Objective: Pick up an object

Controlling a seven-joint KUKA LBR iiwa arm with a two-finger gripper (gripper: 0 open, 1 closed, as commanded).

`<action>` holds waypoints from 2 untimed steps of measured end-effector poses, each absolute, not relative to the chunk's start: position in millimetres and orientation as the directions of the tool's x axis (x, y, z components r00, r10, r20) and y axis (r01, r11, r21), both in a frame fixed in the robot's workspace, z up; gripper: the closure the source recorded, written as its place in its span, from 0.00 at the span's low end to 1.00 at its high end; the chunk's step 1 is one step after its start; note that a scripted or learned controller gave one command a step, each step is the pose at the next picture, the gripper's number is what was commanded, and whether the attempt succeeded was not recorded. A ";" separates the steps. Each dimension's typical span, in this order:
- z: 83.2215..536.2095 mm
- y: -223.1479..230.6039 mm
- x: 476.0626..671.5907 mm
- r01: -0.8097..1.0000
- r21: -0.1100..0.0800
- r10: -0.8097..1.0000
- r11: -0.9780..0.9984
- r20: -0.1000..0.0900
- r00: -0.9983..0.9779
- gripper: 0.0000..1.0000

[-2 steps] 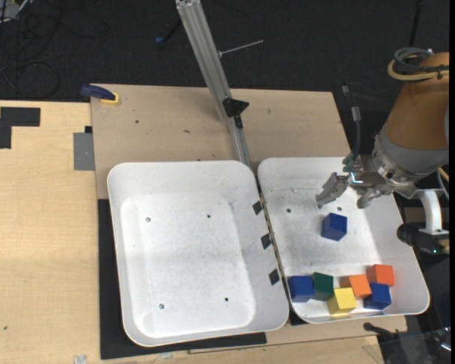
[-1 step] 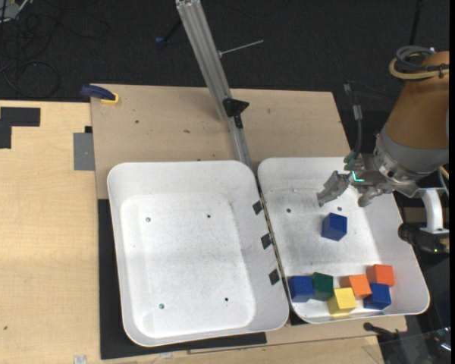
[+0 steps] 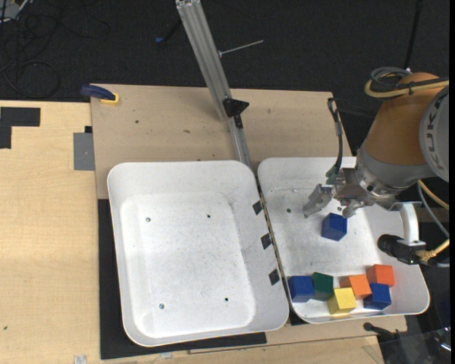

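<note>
- Blocks (image 3: pixel 341 289) lie clustered at the lower right of the frame, along the near edge of the right bin (image 3: pixel 307 174): blue, green, yellow, orange, red and another blue.
- A lone blue cube (image 3: pixel 334 227) sits mid-bin, right of centre.
- The jaws (image 3: pixel 330 201) hang spread apart just above that cube, grasping nothing.
- The left bin (image 3: pixel 186 180) adjoins it on the surface (image 3: pixel 38 226).

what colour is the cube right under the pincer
Blue: the cube sits apart from the others, seen in the camera view.

Pale wooden bench (image 3: pixel 38 226) before a dark, cable-strewn floor (image 3: pixel 76 36).
</note>
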State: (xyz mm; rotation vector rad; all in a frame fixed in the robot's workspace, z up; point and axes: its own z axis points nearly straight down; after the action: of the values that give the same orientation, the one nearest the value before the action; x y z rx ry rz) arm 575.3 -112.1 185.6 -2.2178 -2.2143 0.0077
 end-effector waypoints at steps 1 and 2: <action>136.1 -105.4 566.5 1.000 -0.009 1.000 -0.001 0.002 0.001 0.00; 123.9 -108.0 573.6 1.000 0.021 1.000 -0.002 -0.006 0.002 0.00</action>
State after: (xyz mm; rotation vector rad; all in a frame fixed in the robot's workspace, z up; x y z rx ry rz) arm 573.6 -108.0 123.9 -2.2374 -2.2322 -0.0171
